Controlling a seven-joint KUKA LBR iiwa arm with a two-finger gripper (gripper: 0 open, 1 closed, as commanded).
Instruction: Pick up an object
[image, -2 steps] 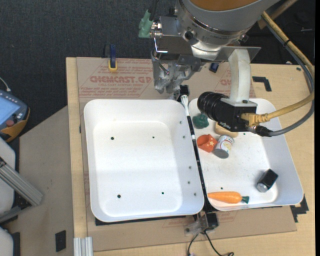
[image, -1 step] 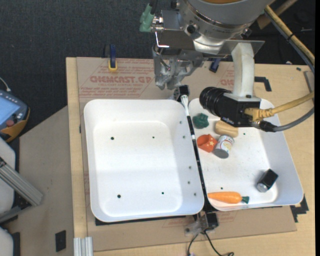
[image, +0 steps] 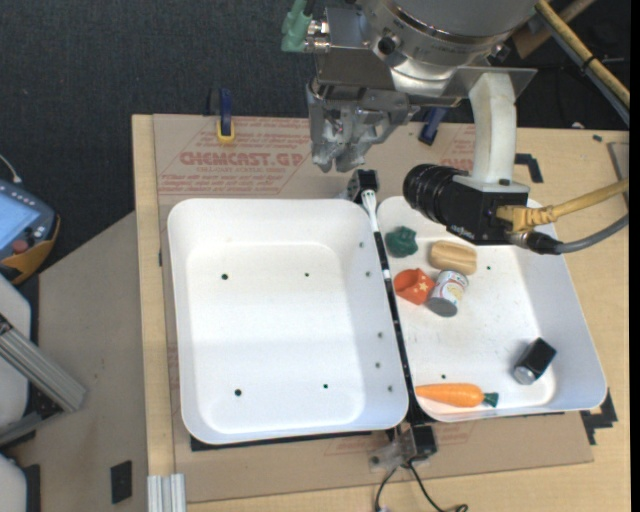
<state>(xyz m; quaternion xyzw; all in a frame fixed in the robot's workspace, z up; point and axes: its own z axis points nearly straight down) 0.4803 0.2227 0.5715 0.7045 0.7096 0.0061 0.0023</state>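
Bench is a brown board (image: 150, 300) on dark carpet, with red "CHEMCAST GP" lettering printed along its top edge, partly hidden by the arm. Two white bins side by side: the left bin (image: 200, 230) in the middle of the frame, and the right bin (image: 560, 300) with six things in it. Count: one green lump (image: 402, 239), one tan block (image: 453, 256), one red piece (image: 411, 285), one small can (image: 448, 293) with a red-and-white label too small to read, one black-and-silver gadget (image: 535, 361) lower right, one orange carrot (image: 452, 396) along the near rim. The gripper (image: 338, 150) hangs at top centre above the board; whether it's open or closed, can't tell.
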